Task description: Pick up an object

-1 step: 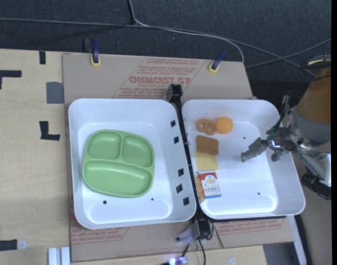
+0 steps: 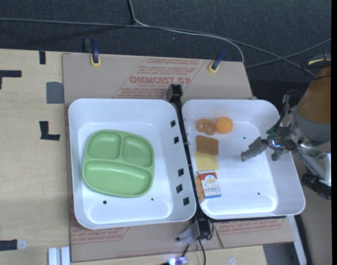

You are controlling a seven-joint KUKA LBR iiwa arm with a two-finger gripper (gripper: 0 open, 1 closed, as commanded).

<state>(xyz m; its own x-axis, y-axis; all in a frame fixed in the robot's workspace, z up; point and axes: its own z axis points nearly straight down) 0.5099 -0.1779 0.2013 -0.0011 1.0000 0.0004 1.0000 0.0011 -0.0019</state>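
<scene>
I am at the approach step: nothing is picked yet. My gripper (image 2: 263,148) hangs over the right side of the right bin (image 2: 251,203), above bare white floor. One dark finger (image 2: 251,152) points left towards the food, with a second at the bin's right edge, so I read the gripper as open, with nothing between its fingers.

The things I could take all lie in a column along the left wall of this bin, well apart from my gripper. At the top sit a small brown pretzel-like piece (image 2: 206,126) and an orange ball (image 2: 224,125), just beside each other and perhaps touching. Below them is a brown slab (image 2: 207,144), then a pale yellow square (image 2: 207,160) touching or nearly touching it, and lowest a small printed packet (image 2: 210,184) in red, white and blue, close to the divider.

The left bin (image 2: 124,106) holds a green tray (image 2: 118,163) with three compartments; I see nothing in any of them.

My next move, as I judge it, calls for travelling left across the bin, settling over one item and descending with the fingers either side of it. The ball stands proud and looks the easiest to grip, though it may roll and its neighbour crowds it. The flat slab, square and packet lie low on the floor and close together, so the fingers might slide over them or catch two at once.
</scene>
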